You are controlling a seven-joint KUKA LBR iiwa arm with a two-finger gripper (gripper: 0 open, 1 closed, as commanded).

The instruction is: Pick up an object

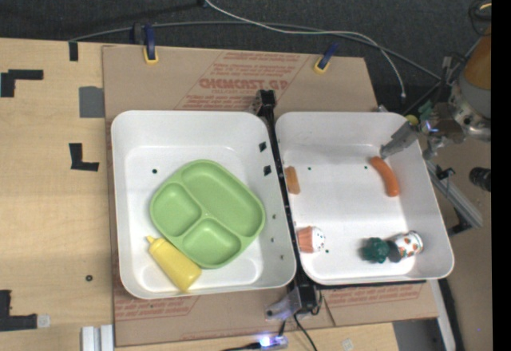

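Observation:
The right bin [343, 134] holds several small objects. An orange sausage-shaped piece [386, 175] lies near its back right. A small orange piece [292, 180] rests by the left wall, and an orange-and-white piece [310, 240] sits at the front left. At the front right are a dark green object [374, 250] and, touching it, a white-and-red object [407, 244]. My gripper [411, 140] hangs over the bin's back right corner, just above and right of the orange sausage-shaped piece, with nothing seen in it.
The left bin [132, 182] holds a green divided plate [207, 212] and a yellow bottle [172, 262] at its front left. A black divider [275, 174] runs between the bins. Cables [263, 18] cross the dark surface behind.

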